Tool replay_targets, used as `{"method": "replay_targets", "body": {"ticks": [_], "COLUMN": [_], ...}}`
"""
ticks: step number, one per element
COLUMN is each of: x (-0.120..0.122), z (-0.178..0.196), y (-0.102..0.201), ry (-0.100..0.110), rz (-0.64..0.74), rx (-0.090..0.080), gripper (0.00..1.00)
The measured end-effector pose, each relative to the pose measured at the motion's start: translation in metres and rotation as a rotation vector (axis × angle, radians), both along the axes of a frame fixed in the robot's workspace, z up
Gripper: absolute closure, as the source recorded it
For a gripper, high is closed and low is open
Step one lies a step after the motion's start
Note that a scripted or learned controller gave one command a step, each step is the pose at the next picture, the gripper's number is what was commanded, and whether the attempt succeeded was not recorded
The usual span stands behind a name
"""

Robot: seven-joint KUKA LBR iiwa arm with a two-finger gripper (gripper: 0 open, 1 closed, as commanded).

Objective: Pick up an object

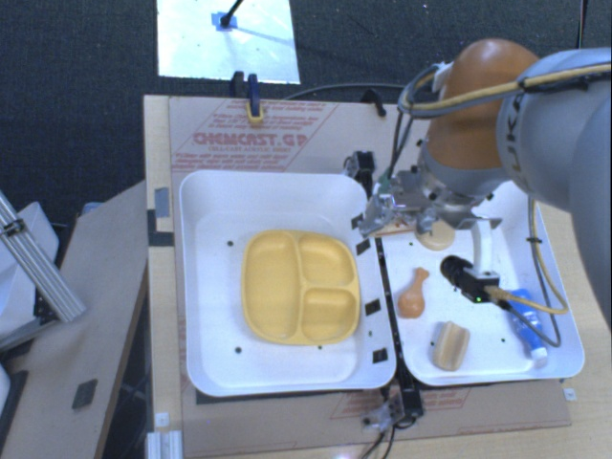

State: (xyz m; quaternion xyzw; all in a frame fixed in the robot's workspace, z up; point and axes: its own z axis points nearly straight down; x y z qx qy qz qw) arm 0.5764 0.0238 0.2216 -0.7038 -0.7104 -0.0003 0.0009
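My gripper (pixel 427 216) hangs over the far left part of the right bin (pixel 564 352), under the orange band of the arm. Just below it lies a tan round thing (pixel 438 240), partly hidden by the gripper; I cannot tell whether they touch. An orange pear-shaped toy (pixel 414 295) lies nearer the front, close to the bin's left wall. Near the front edge rests a tan bread-like block (pixel 449 344). A blue tube (pixel 527 325) lies at the front right.
The left bin (pixel 206 218) holds a yellow divided plate (pixel 300 287) at its middle. A ridge with black clips (pixel 381 285) separates the two bins. A cardboard sheet (pixel 258 132) lies behind them, with a clamp (pixel 252 96) on its far edge.
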Motion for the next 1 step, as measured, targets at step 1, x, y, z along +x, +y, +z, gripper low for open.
{"method": "replay_targets", "body": {"ticks": [1], "x": [-0.0105], "z": [-0.0092], "y": [0.054], "ry": [-0.001], "rz": [0.001], "rx": [0.001], "gripper": [1.0]}}
